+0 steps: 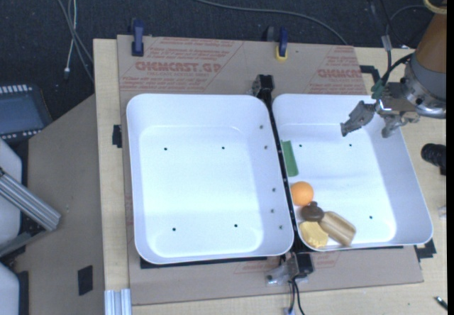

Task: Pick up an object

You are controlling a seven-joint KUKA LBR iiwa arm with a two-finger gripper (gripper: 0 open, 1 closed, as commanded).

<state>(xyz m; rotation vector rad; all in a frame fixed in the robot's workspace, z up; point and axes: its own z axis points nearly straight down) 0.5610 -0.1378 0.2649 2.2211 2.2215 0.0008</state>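
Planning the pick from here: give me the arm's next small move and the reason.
Probably bring the gripper toward the near left corner of the right bin. Its fingers are spread and hold nothing, while the orange ball and other small objects cluster there.

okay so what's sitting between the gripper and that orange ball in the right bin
Nothing. In the camera view, the stretch from the gripper down to the orange ball is bare white floor of the right bin; the green block lies off to the side.
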